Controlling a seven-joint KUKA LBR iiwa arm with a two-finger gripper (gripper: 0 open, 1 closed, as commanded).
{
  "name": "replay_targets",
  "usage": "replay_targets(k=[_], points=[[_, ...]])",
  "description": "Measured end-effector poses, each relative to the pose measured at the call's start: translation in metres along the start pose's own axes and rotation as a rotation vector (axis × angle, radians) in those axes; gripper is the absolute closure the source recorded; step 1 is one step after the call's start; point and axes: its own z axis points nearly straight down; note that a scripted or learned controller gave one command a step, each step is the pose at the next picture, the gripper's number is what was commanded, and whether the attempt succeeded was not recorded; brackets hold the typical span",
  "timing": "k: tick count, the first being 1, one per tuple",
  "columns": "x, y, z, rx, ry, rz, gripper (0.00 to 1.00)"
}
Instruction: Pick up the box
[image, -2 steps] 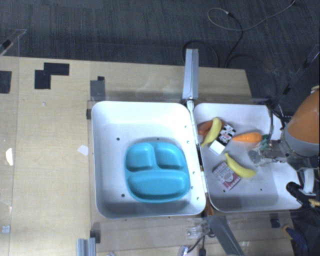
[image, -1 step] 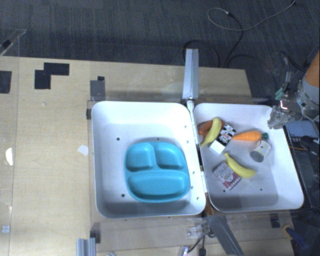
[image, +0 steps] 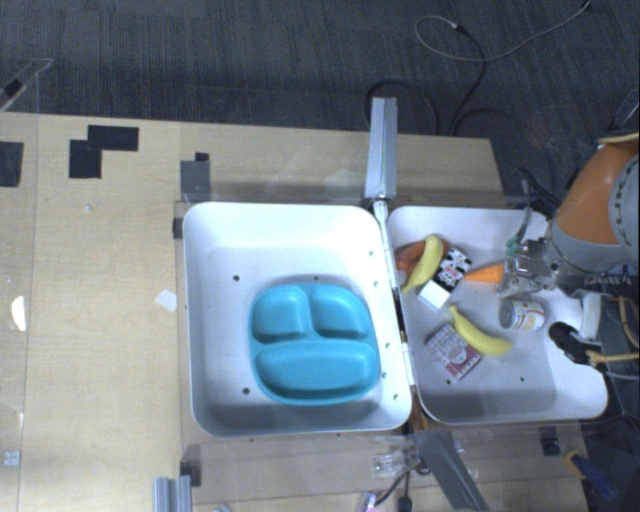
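A small black and white box (image: 451, 270) lies in the right bin (image: 520, 400), wedged between a yellow banana (image: 428, 262) and an orange carrot (image: 487, 273). My gripper (image: 521, 281) hangs over the right side of that bin, just right of the carrot's tip and directly above a small silver can (image: 524, 317). It is about a hand's width to the right of the box and is not touching it. The orange-banded arm (image: 598, 205) comes in from the right edge.
A second banana (image: 479, 334) and a flat reddish packet (image: 452, 351) lie in the middle of the right bin. A red item (image: 407, 256) sits beside the first banana. The left bin (image: 215, 300) holds a blue divided tray (image: 314, 340). A metal post (image: 381, 150) stands behind the bins.
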Motion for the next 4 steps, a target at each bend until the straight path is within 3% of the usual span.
replay_targets(k=[1, 2, 3, 4], points=[[-0.01, -0.021, -0.074, 0.004, 0.0, -0.103, 1.0], [0.046, -0.087, -0.019, 0.006, 0.002, -0.111, 1.0], [0.057, -0.111, -0.004, -0.013, -0.002, -0.072, 1.0], [0.055, -0.111, -0.004, -0.011, 0.002, -0.086, 1.0]])
